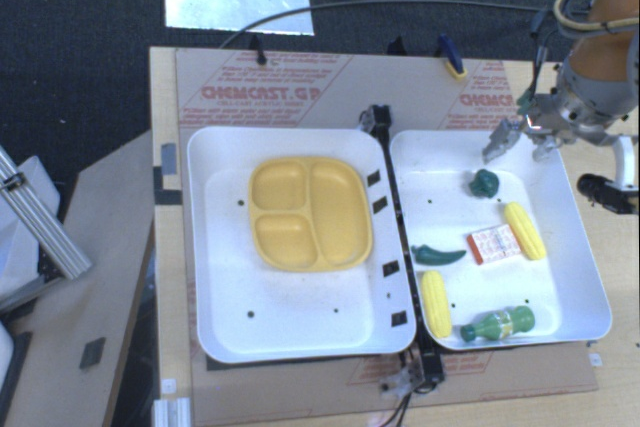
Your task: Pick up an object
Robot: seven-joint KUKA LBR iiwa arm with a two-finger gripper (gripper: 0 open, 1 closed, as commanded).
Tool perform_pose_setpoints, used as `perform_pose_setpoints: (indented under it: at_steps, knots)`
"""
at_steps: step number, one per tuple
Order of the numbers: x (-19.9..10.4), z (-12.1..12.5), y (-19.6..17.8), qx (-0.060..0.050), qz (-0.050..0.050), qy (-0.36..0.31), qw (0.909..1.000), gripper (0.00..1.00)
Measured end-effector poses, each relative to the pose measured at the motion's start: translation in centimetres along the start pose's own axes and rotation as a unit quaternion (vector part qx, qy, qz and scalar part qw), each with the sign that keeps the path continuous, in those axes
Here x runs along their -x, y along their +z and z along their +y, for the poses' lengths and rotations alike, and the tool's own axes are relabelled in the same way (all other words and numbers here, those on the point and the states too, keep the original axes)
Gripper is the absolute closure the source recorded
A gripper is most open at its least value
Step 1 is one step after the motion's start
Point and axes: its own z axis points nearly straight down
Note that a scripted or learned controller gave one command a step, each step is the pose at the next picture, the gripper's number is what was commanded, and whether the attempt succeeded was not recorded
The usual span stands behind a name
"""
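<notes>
Arm poised over the right bin's far edge, hand carrying nothing.

Two shallow white plastic bins sit side by side on the bench: the left bin (215, 245) bears one smooth yellow plate (309, 214), rounded-square with three compartments. The right bin (575, 205) holds six small things: two ridged yellow corn cobs, one (525, 230) at the right and one (435, 304) by the dividing wall; one dark green lumpy piece (485, 182) near the far side; one slim curved green pepper (437, 255); one flat red-and-white packet (494, 244) touching the right cob; and one green bottle (499, 323) lying on its side at the near edge. The hand (520, 139) hovers above the bin's far rim, its two pale fingers (498, 139) apart, touching nothing, near the dark green piece.
</notes>
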Motion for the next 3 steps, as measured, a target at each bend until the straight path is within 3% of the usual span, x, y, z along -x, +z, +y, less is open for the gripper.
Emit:
perform_pose_setpoints:
  at_steps: [1,3]
  knots:
    - [0.0,0.3,-0.8,0.007,-0.001,-0.001,1.0000,0.00]
    - [-1.4,0.6,11.3,0.004,-0.001,-0.003,1.0000,0.00]
